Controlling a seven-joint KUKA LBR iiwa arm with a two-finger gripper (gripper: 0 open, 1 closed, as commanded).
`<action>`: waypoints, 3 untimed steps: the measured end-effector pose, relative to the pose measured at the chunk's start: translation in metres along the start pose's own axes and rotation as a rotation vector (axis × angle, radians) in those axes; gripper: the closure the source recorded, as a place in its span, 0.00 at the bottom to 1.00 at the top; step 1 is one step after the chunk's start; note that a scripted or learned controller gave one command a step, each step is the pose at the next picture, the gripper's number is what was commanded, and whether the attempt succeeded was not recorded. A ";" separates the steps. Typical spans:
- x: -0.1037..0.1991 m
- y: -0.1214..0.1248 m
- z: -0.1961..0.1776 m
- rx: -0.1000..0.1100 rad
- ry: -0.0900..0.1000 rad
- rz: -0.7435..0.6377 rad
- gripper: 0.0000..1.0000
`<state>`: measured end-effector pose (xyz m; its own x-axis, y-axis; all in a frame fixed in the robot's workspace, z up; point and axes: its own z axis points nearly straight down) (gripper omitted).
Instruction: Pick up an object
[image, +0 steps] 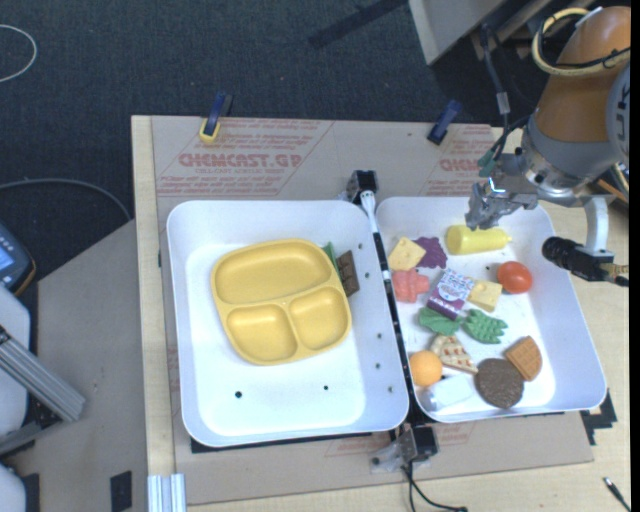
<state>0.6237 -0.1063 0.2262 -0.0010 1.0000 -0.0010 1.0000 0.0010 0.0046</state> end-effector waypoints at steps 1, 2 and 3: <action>0.058 0.000 0.009 0.007 0.004 -0.005 1.00; 0.112 0.018 0.010 0.001 0.003 -0.006 1.00; 0.142 0.023 -0.004 0.001 0.002 -0.003 1.00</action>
<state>0.6462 0.0356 0.2301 -0.0041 1.0000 0.0009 1.0000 0.0041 0.0040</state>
